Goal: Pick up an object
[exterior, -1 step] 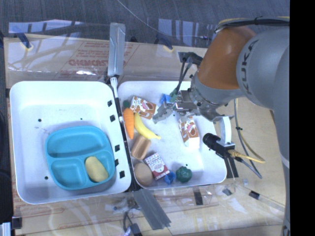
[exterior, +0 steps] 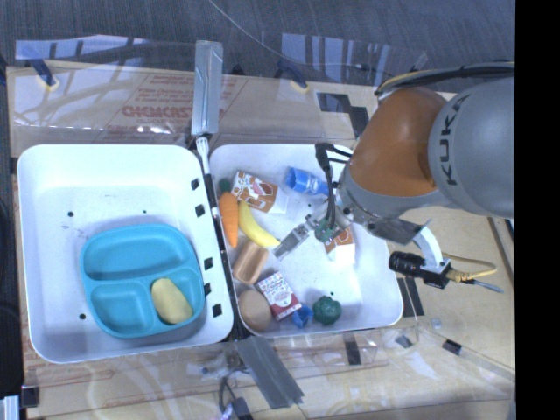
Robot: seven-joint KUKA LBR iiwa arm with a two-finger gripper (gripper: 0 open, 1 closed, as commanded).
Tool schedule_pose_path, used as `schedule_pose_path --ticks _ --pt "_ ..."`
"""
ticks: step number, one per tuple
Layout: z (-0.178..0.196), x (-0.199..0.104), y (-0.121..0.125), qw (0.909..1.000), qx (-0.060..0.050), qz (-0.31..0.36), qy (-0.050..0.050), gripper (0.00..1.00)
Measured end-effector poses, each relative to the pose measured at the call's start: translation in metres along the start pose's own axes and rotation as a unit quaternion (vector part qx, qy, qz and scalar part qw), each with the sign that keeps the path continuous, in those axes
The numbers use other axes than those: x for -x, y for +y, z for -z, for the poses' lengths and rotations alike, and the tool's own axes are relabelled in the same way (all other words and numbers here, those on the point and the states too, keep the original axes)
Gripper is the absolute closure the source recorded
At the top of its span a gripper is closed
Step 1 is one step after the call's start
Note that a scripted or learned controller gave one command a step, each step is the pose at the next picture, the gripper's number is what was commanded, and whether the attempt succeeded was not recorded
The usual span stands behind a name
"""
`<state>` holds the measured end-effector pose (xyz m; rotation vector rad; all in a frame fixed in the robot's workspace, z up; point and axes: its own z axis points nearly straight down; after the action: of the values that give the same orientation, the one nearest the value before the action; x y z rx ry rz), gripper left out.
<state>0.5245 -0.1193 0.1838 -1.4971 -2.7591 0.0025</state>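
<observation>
My gripper (exterior: 322, 227) hangs low over the middle of the right bin (exterior: 376, 300), under the grey and orange wrist. Just right of it lies a small white and brown carton (exterior: 341, 248). To its left a grey metallic piece (exterior: 292, 241) slants toward a banana (exterior: 256, 227). An orange carrot (exterior: 228, 218) lies along the bin's left wall. A juice carton (exterior: 255, 190) and a blue bottle (exterior: 302, 181) lie toward the back. The arm hides the bin's right side.
At the right bin's front lie a tan cylinder (exterior: 249, 260), a red and white carton (exterior: 280, 294), a green ball (exterior: 327, 309) and a tan round thing (exterior: 253, 311). The left bin (exterior: 52, 182) holds a blue divided tray (exterior: 131, 256) with a yellow fruit (exterior: 171, 299).
</observation>
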Motion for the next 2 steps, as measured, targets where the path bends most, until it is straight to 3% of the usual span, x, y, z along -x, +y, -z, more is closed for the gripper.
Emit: schedule_pose_path --ticks 1,2 --pt "0.008 -0.066 -0.004 0.9991 0.001 0.043 0.0 0.0" --pt "0.042 -0.031 0.094 0.9945 0.002 0.104 -0.002 0.0"
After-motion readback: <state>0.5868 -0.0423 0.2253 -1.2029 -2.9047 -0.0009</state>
